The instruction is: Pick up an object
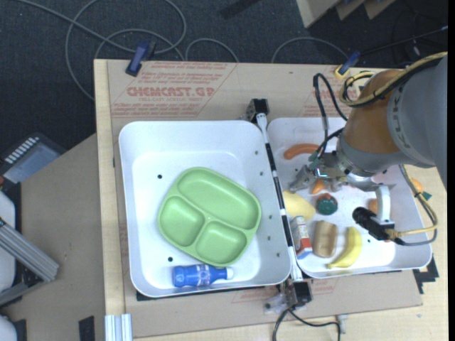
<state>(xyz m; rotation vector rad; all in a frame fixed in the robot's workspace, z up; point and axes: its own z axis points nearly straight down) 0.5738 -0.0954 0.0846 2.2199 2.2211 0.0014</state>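
My 2 white bins (pixel 142 155) look smooth glossy plastic, the green tray (pixel 207 215) matt plastic, the bench (pixel 178 91) brown board.

"CHEMCAST GP" on brown board (pixel 170 91)

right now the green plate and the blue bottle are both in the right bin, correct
Not quite: the camera view shows the green plate and the blue bottle both in the left bin, not the right one.

Blue clamps (pixel 139 57) – loose cables (pixel 128 20) – on dark carpet (pixel 57 84)
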